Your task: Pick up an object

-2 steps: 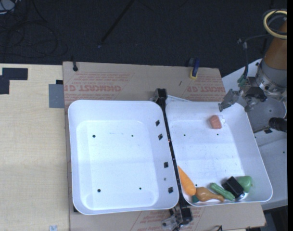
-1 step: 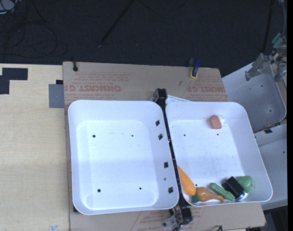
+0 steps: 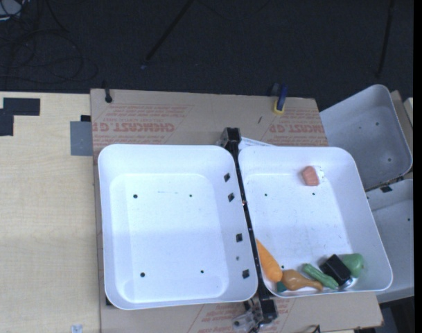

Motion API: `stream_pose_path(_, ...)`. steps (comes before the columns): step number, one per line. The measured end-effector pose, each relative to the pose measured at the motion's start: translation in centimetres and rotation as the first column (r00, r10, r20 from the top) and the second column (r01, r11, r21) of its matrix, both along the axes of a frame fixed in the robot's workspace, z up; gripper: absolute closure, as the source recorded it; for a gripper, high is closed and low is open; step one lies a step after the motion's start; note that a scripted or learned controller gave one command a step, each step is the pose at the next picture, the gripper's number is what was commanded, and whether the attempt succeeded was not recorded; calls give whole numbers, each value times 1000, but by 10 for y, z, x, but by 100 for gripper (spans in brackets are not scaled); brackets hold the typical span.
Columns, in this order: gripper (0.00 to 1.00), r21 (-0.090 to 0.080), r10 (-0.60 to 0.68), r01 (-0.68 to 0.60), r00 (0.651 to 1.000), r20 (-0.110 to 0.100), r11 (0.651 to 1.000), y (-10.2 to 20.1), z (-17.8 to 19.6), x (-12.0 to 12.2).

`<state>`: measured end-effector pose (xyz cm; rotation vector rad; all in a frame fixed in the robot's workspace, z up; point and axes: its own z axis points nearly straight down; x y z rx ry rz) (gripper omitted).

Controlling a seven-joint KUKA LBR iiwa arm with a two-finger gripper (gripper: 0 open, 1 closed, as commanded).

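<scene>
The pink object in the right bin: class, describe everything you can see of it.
The pink object is a small, rounded, salmon-coloured block, matte and perhaps soft like foam. It lies alone near the far right corner of the right bin, on the floor close to the back wall, beside a small whitish patch. It sits well apart from the cluster at the near edge.

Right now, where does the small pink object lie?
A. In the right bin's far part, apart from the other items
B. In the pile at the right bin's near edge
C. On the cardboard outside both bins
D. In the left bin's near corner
A: the pink object lies alone near the far wall of the right bin, well away from the cluster of items along its near edge.
</scene>
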<state>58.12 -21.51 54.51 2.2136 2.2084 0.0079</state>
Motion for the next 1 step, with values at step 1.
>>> stream_pose_path(1,0,7,-2,2,1000,-15,1000,0,-6,-76)
